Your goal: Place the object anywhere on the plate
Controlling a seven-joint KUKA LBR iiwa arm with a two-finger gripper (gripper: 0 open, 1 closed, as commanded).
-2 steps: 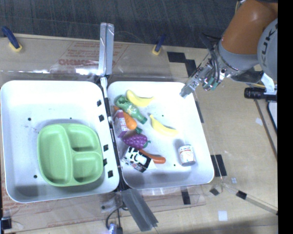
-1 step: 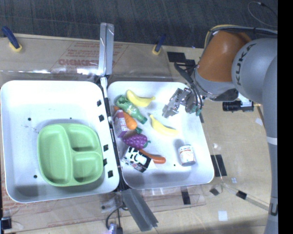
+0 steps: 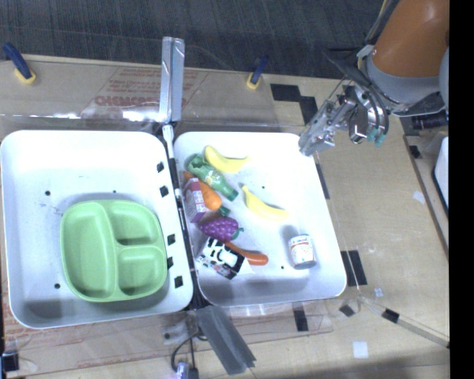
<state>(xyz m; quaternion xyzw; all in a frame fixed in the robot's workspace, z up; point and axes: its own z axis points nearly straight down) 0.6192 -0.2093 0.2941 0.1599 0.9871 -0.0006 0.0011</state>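
A light green divided plate (image 3: 113, 249) lies in the left bin (image 3: 31, 164). The right bin (image 3: 316, 279) holds two yellow bananas (image 3: 223, 160) (image 3: 260, 204), a green bottle (image 3: 212, 176), an orange carrot (image 3: 208, 197), a purple grape bunch (image 3: 220, 227), a red-orange sausage (image 3: 249, 253), a black-and-white pack (image 3: 220, 259) and a small white can (image 3: 302, 250). My gripper (image 3: 313, 141) hangs above the right bin's far right corner, with nothing between its fingers. It is apart from all the objects.
A metal divider strip (image 3: 172, 77) runs between the bins at the back. Blue clamps (image 3: 19, 63) (image 3: 257, 73) sit on the bench's far edge. The arm's orange band (image 3: 411, 22) fills the top right.
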